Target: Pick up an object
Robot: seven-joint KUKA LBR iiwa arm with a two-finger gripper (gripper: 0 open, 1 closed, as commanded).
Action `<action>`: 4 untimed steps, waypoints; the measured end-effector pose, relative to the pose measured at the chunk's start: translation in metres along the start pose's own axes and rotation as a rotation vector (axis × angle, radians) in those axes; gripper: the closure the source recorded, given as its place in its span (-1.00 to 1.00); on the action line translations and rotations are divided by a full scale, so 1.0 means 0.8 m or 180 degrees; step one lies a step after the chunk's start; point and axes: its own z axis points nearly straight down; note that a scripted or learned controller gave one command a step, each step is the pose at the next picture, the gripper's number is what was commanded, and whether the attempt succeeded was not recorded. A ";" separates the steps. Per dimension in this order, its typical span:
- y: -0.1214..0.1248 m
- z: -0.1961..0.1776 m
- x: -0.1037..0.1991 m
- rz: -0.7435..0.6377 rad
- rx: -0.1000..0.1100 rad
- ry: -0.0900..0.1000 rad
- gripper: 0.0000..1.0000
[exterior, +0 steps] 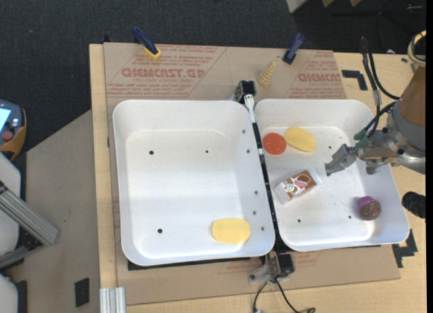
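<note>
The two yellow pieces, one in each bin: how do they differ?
The yellow piece in the left bin lies alone near the front edge; the yellow piece in the right bin lies near the back, touching an orange disc. The left one looks paler and flatter. Both are smooth, rounded ovals.

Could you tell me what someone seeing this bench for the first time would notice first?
Probably the cluster of small things in the right bin: an orange disc beside a yellow piece near its far wall, a small packet mid-floor and a purple object near the right side. Next, the gripper reaching over that bin from the right, and a lone yellow oval in the left bin.
</note>
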 end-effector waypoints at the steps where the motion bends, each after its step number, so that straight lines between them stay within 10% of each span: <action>1: 0.060 0.183 0.037 -0.0011 0.0033 0.0011 -1.00; 2: 0.068 0.206 -0.036 0.0016 -0.0002 -0.0011 -1.00; 4: 0.187 0.204 0.006 -0.0007 -0.0019 -0.0006 -1.00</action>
